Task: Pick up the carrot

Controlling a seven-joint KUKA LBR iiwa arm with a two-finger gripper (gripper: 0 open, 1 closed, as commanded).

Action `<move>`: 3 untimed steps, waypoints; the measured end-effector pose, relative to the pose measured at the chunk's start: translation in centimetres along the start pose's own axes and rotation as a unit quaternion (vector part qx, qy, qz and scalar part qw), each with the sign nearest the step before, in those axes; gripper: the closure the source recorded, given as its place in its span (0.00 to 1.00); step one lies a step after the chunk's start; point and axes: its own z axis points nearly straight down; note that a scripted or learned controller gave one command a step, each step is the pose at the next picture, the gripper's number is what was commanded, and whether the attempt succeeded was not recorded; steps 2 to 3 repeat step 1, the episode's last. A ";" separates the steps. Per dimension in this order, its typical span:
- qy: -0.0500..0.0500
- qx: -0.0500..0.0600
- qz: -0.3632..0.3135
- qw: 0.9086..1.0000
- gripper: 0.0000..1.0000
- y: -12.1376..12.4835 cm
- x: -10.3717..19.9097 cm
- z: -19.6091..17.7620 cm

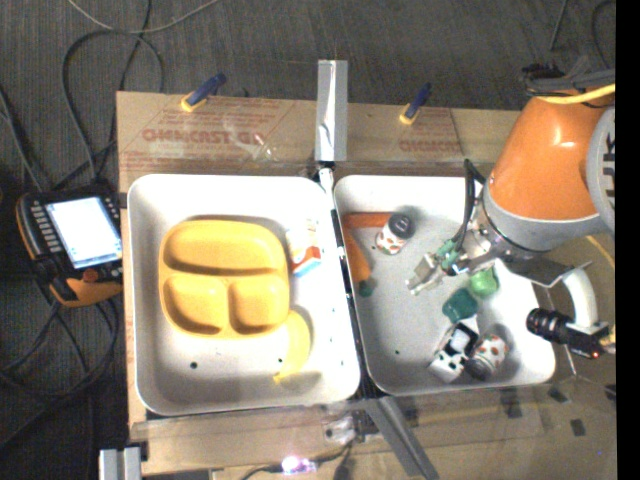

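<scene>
The carrot (pixel 355 256) is a short orange piece with a green end. It lies along the left wall of the right bin (pixel 400 368), pointing toward the front. My gripper (pixel 428 273) hangs over the middle of the right bin, to the right of the carrot and apart from it. Nothing shows between the gripper and the carrot but bare bin floor. The arm's orange band (pixel 550 168) covers the bin's back right corner.
An orange strip (pixel 365 219) and a small red-and-grey toy (pixel 395 231) lie at the back of the right bin. Green items (pixel 472 293) sit beside the gripper, a black-and-white object (pixel 455 351) near the front. The left bin holds a yellow divided plate (pixel 225 273) and a banana (pixel 296 346).
</scene>
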 end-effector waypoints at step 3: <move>0.000 0.000 0.000 1.000 0.00 0.0 0.0 0.0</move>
